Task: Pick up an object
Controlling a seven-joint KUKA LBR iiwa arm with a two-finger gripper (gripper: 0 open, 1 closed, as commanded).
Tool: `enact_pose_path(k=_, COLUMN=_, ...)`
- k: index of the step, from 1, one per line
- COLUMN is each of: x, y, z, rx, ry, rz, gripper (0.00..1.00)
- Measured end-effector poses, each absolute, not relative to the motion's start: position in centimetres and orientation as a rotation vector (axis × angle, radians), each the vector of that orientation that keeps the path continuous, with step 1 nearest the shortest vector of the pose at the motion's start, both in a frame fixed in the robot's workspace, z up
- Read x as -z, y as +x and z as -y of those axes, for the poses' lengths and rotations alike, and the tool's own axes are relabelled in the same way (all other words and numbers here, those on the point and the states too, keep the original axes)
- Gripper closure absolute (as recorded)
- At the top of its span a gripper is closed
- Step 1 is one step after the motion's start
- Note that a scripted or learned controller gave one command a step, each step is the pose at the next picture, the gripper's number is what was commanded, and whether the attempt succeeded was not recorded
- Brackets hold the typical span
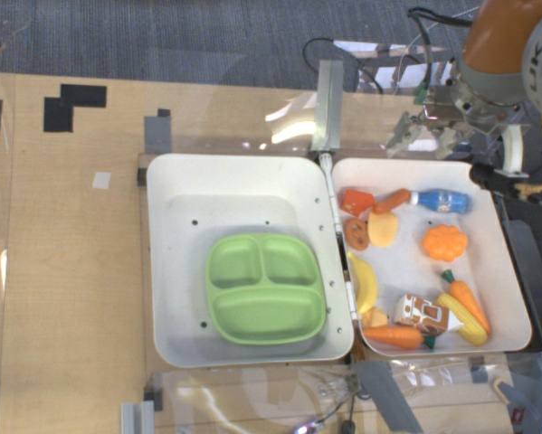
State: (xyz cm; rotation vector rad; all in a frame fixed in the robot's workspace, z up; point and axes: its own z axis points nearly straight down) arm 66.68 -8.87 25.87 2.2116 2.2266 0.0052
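No text, brand or number is legible. The small brown-and-white carton in the right bin bears printed markings and the blue bottle has a label, but both are too small to read.

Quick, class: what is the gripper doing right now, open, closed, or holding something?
Gripper: open, holding nothing, poised above the far rim of the right bin.
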Motion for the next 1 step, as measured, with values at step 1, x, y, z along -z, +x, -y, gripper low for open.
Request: enact_pose_path(k=1, x=-14.47, y=63.98, z=13.29, rx=-0.002, ry=2.2, rz=-2.239, gripper=0.0)
